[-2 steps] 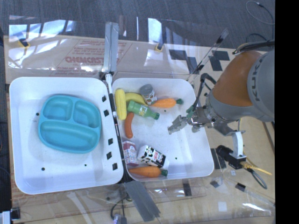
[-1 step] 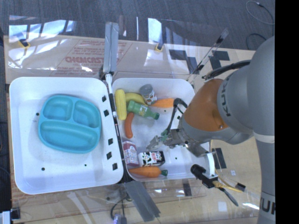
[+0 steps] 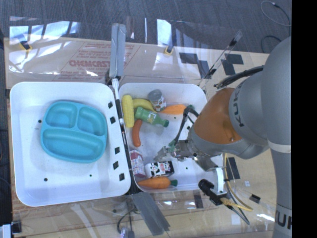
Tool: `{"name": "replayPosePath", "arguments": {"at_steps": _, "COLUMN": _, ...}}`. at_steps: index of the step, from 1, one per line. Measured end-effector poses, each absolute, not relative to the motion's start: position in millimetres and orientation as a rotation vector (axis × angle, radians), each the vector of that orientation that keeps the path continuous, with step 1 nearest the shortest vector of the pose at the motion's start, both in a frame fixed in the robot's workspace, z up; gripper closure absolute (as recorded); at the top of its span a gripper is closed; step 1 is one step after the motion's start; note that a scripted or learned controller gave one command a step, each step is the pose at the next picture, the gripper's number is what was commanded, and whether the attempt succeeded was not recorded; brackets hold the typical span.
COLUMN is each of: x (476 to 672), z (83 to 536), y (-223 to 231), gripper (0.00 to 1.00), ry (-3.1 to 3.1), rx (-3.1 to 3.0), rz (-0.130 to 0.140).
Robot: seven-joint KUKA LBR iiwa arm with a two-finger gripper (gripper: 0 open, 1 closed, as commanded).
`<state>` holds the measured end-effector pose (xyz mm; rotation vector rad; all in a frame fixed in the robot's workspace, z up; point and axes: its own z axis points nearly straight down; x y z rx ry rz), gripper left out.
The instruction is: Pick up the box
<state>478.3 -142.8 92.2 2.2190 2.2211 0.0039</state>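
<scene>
From the camera view above the table, the box, a small white carton with black cow-like patches, lies flat on the floor of the right bin, close to that bin's near wall. Its long axis runs roughly left to right across the picture, slightly tilted up to the right. A red-labelled can lies just beside its left end, and a carrot lies just below it, along the near wall; both crowd the box on those two sides.

The gripper hangs low over the same bin, coming in from the right under the orange band of the arm. The box lies just below and a touch left of the fingers, nearly under them. The fingers seem to be spread open with nothing between them, though their tips blur against the white floor, so this is a fair guess only. Judging from this, the move ahead is a short drop toward the near wall, with the fingers set across the box's short width to stay clear of can and carrot
</scene>
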Motion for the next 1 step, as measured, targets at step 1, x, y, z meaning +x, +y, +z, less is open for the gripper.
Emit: {"name": "replayPosePath", "arguments": {"at_steps": 1, "x": 478.7, "z": 101.6, "y": -142.3, "gripper": 1.00, "ry": 2.229, "rx": 2.214, "rz": 0.003}}
